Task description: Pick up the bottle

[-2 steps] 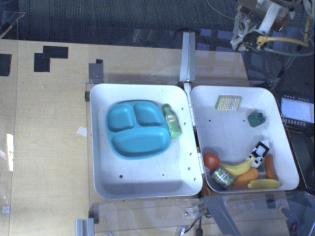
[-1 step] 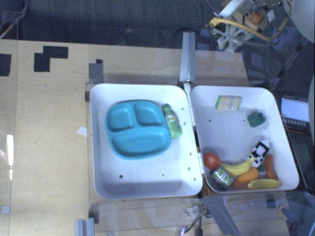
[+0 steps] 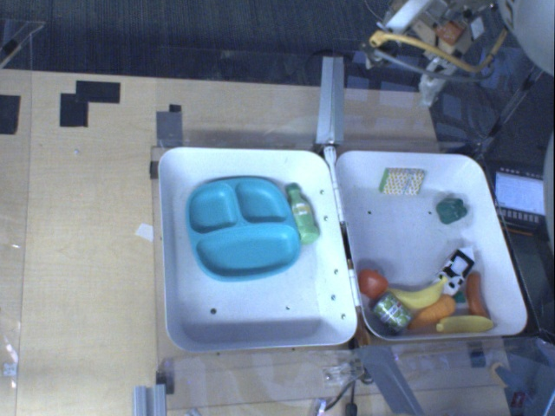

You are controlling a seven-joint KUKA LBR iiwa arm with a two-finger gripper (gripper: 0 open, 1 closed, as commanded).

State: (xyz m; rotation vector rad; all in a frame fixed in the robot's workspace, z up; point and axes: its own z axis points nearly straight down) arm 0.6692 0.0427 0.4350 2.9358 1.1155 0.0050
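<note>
The bottle is small and pale green with a green cap. It lies on its side in the left bin, tight against the right edge of a blue divided plate. My gripper hangs high at the top right, beyond the far rim of the right bin and far from the bottle. Cables and the wrist crowd around it.
The right bin holds a patterned pad and a dark green lump at the back. At its front lie a tomato, a can, a banana, a carrot and a black-and-white toy.
</note>
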